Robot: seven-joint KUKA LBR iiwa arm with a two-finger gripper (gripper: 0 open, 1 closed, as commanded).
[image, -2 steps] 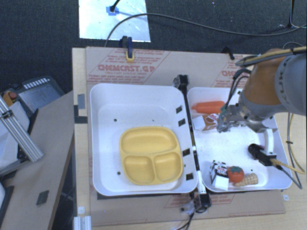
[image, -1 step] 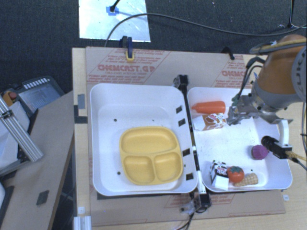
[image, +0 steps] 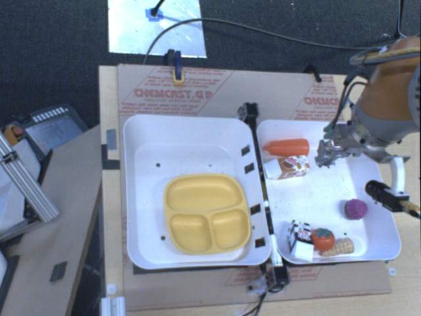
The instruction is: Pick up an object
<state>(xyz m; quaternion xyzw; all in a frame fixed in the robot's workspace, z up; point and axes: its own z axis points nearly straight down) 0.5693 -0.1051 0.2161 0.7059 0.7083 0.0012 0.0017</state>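
Bins sit side by side on the bench: the left bin (image: 141,176) holds a yellow tray (image: 206,213) with three compartments. The right bin (image: 388,236) holds the smaller things. The arm (image: 388,91) reaches in over its upper right, gripper (image: 327,151) just right of the carrot (image: 286,147); whether it is apart or together I cannot tell. A packet (image: 289,167) lies below the carrot, a purple ball (image: 356,209) right, a tomato (image: 323,239) near the front.
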